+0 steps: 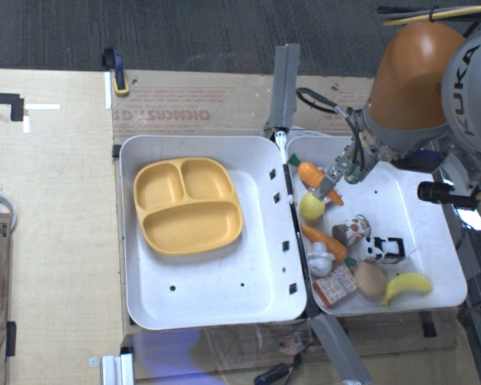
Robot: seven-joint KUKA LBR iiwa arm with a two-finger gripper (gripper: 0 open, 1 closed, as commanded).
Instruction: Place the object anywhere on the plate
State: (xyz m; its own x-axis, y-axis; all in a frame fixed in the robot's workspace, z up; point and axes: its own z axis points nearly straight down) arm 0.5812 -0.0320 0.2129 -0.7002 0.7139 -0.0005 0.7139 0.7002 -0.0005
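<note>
1. Reaching in from the right, the arm's tool (330, 184) hangs low over the right bin (433, 215), at a toy carrot (314, 175) near the bin's left wall; whether it grips cannot be told.
2. Lying in the left bin (216, 295), the yellow divided plate (188, 204) sits well apart.

pale wooden bench (48, 239) under dark grey carpet floor (184, 14).

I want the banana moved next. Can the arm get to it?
Probably yes. The banana lies at the right bin's near corner with nothing on top of it; a potato touches one side. The gripper is in that bin.
</note>
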